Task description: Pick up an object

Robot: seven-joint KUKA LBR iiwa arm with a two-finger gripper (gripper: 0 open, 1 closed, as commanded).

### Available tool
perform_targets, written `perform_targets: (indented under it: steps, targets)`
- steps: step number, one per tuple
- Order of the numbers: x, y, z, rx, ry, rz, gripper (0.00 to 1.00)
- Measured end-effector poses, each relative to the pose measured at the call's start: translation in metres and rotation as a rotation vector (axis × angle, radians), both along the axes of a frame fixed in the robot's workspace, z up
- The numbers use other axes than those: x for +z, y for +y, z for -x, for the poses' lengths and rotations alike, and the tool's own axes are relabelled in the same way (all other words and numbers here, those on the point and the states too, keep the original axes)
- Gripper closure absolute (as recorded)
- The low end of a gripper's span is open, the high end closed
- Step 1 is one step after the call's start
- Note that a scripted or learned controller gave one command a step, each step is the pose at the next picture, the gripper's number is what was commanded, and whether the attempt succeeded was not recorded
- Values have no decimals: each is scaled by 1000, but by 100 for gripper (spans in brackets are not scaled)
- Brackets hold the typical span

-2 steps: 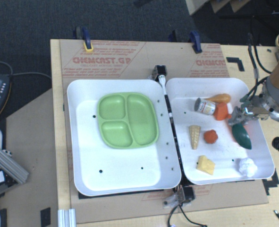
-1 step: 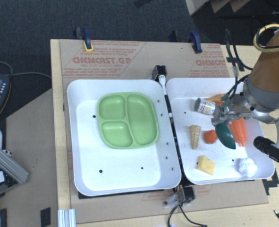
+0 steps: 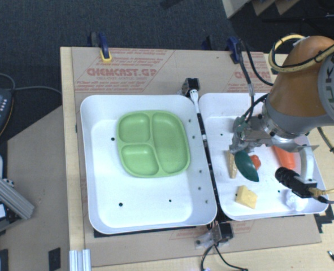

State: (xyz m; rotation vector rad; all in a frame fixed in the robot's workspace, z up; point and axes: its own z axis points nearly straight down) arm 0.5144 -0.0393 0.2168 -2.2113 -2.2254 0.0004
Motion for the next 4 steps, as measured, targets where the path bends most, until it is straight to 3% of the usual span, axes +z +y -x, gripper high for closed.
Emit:
perform_targets:
  steps: [1, 3, 4]
  targets:
    - [18, 12, -2, -4, -7, 3, 100]
    - [3, 17, -13, -6, -2, 3, 100]
    - [-1, 10, 0, -8, 0, 2, 100]
